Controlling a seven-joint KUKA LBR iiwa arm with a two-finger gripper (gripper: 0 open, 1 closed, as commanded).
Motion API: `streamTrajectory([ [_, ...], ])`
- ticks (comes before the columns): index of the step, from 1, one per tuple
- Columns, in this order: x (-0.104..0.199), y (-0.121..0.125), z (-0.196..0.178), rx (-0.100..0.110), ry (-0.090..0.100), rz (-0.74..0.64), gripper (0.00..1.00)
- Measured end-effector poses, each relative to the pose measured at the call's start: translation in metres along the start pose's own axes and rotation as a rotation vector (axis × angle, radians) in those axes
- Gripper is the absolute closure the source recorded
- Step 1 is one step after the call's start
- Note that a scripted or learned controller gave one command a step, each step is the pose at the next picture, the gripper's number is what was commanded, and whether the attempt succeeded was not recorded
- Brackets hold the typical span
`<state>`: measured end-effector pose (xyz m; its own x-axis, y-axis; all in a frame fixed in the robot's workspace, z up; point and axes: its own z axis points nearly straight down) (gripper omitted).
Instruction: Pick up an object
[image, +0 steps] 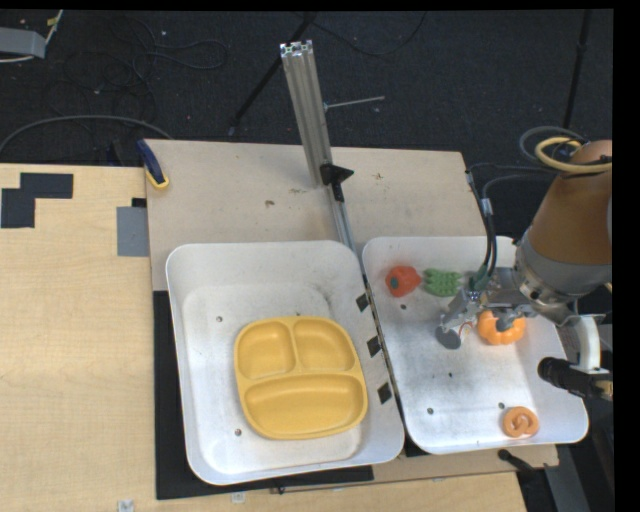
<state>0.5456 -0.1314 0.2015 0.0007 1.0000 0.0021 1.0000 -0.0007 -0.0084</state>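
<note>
Centre the claw (458, 325), finger spread not discernible here, over the round orange plastic fruit (500, 328) lying just beside it in the right shallow white bin (470, 420), then descend vertically, avoiding the adjacent green plastic vegetable (440, 282).

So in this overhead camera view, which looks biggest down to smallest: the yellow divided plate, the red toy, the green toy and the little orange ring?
1. Yellow divided plate, by far the largest.
2. Green toy and red toy: too alike to rank.
3. Orange ring: slightly smaller, though nearly the same.
</note>
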Motion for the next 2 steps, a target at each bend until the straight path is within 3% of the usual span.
streamTrajectory([
  [2,-0.003,0.009,0.108,-0.008,-0.001,0.001,0.00],
])
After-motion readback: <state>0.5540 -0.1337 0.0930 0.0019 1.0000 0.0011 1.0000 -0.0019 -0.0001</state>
